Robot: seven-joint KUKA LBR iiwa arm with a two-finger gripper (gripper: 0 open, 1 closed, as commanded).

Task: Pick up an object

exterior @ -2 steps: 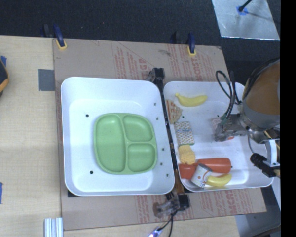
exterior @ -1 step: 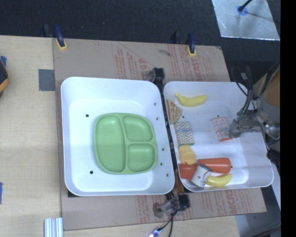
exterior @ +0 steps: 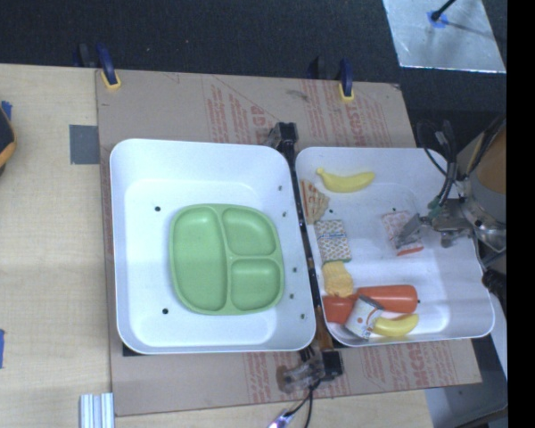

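**Gripper low over the right bin's far side**

From above, two white bins sit side by side on a sheet of cardboard [exterior: 250, 96] clamped to the bench. The left bin [exterior: 134, 319] holds a green divided plate [exterior: 225, 259], lying flat near its middle.

The right bin [exterior: 464, 324] carries the clutter. A banana [exterior: 345, 180] lies near its top edge. Below that, along the wall shared with the other bin, come a waffle-patterned piece [exterior: 316, 205], then a checked packet [exterior: 332, 239], then a yellow lump [exterior: 338, 279] touching a red block [exterior: 337, 308]. At the bottom, an orange-red carrot [exterior: 389, 296] lies crosswise, with a second, smaller banana [exterior: 397, 325] just below it and a small white carton [exterior: 364, 317] tucked between them and the red block.

The arm [exterior: 490, 163] comes in from the right, and the gripper [exterior: 416, 230] hangs over the bin's right half, well apart from the pile at the bottom. Its dark fingers look spread, with nothing seen clamped between them. Just beside the tips lie a pinkish scrap [exterior: 395, 224] and a thin red sliver [exterior: 410, 250], though whether either is touched I cannot tell.
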